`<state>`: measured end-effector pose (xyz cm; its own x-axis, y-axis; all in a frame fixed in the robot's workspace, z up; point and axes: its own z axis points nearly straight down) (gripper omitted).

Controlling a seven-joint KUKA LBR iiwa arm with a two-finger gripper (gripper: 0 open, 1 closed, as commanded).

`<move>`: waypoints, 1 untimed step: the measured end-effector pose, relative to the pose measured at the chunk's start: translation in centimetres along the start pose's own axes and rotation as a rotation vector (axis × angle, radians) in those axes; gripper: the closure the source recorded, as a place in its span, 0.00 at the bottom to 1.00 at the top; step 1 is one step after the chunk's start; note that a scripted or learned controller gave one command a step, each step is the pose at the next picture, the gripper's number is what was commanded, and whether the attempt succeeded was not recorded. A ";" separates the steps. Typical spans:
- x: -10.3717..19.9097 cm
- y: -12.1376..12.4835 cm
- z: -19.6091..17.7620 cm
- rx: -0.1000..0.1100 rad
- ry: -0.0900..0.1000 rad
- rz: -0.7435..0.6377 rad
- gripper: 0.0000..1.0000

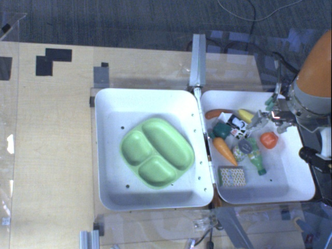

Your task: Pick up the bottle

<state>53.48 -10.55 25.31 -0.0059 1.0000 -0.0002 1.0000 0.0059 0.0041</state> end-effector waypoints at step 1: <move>-2.2 -3.8 12.6 0.003 0.001 0.062 0.00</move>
<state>49.72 -12.74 12.66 0.0563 0.9984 0.0008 0.9984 -0.0563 0.0008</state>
